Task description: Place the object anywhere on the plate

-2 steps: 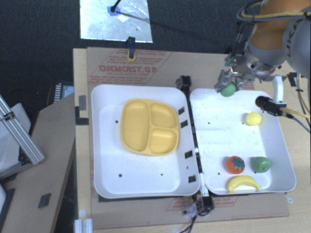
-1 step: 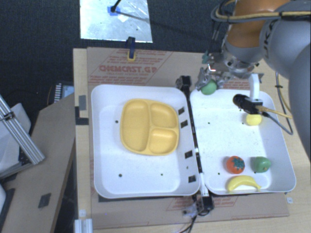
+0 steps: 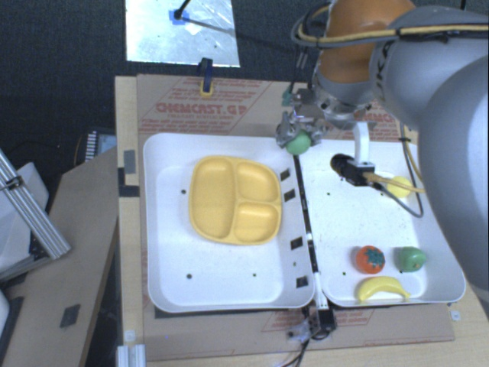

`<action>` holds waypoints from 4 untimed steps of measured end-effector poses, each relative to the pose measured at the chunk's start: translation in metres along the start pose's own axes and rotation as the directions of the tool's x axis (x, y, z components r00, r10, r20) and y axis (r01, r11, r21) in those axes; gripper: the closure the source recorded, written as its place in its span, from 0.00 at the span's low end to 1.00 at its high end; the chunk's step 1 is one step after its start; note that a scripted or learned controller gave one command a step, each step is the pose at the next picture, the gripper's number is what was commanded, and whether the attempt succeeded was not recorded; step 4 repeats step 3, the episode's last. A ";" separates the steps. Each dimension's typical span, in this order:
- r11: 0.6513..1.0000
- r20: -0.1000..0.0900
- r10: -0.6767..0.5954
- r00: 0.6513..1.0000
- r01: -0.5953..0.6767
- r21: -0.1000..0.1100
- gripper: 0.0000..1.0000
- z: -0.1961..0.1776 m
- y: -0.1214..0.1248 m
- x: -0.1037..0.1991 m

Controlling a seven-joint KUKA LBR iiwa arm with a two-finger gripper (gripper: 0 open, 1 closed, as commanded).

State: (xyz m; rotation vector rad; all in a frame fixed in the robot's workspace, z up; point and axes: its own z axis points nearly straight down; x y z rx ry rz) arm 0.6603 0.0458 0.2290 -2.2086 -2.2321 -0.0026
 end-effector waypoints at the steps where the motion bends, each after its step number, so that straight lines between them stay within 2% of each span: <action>1: 1.000 0.000 0.000 1.000 0.000 0.000 1.00 0.001 -0.010 0.052; 2: 1.000 -0.001 0.000 1.000 0.000 -0.003 1.00 -0.006 -0.002 0.109; 3: 1.000 0.001 0.006 1.000 -0.006 -0.002 0.00 -0.005 -0.002 0.105; 4: 1.000 0.001 0.006 1.000 -0.006 -0.002 0.00 -0.005 -0.002 0.105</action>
